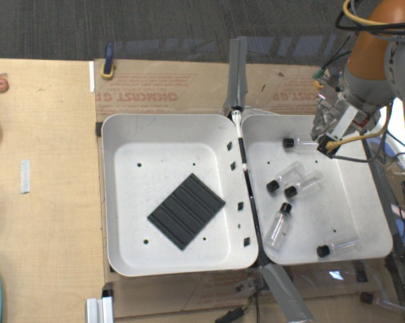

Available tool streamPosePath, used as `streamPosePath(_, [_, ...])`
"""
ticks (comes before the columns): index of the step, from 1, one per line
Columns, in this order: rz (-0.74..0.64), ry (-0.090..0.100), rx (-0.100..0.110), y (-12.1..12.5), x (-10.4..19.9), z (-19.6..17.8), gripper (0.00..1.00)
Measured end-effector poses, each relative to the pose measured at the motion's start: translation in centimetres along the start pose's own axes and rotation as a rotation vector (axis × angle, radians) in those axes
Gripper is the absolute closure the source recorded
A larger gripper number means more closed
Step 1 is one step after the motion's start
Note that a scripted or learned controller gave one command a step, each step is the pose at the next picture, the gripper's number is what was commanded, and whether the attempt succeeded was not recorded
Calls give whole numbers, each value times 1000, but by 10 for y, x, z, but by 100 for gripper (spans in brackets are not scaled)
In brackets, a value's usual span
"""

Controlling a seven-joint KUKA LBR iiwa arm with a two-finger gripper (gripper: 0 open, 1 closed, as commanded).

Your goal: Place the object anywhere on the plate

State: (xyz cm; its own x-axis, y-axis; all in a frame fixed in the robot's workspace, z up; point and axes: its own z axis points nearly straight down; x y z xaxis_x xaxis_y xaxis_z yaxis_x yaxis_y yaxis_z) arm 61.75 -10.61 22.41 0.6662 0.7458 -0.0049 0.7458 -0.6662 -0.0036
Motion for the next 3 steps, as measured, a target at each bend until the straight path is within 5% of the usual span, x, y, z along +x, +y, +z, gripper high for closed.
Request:
streamPosePath(1, [-282,1,-3,-37,39,-102,100])
streamPosePath(2, [-624,1,-4,-38,104,-181,100])
streamPosePath(3, [-625,0,-4,-38,104,-181,0])
